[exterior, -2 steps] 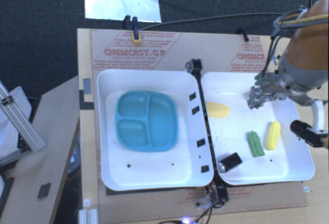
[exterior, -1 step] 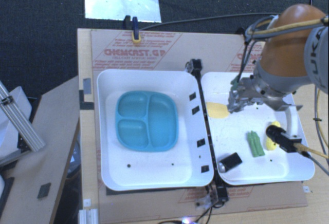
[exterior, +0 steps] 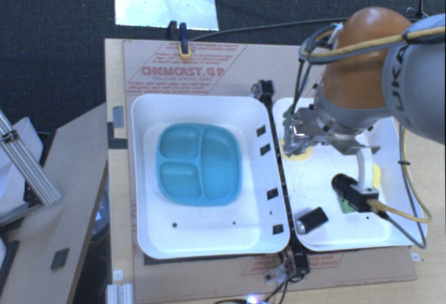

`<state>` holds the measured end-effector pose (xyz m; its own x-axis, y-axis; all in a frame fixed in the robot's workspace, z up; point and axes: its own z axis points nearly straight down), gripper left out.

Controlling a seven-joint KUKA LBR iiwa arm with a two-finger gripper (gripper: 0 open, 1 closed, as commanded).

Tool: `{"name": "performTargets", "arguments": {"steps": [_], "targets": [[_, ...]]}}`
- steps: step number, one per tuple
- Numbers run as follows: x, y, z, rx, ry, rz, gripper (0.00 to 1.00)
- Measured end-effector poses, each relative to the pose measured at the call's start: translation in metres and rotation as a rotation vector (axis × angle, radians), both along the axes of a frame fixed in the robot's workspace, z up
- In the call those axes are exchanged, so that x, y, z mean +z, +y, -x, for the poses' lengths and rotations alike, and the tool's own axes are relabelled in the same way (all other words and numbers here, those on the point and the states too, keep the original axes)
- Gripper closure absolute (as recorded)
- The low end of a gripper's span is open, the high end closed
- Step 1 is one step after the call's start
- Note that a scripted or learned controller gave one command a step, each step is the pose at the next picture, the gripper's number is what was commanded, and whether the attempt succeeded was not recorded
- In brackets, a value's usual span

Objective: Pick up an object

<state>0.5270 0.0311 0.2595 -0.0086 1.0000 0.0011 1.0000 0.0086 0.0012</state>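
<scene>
Okay, I can't tell if the gripper is clenched, so I centre it over the yellow piece before closing.

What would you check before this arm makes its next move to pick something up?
1. The gripper is over a bin: ok, it hangs above the right bin, near its left wall.
2. There is a target under it: ok, a yellow thing shows just below the gripper, partly hidden.
3. Something is already held: cannot tell, the wrist blocks the view.
4. Another object is free to try: ok, a black block lies apart from the gripper, near the bin's front left corner.
5. The neighbouring bin is out of the way: ok, the blue divided plate lies flat in the left bin.
</scene>
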Motion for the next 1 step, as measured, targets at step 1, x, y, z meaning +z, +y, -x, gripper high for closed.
{"name": "performTargets", "arguments": {"steps": [1], "targets": [[-0.0005,0.0559,0.0007,0.0,-0.001,0.0,1.0]]}}
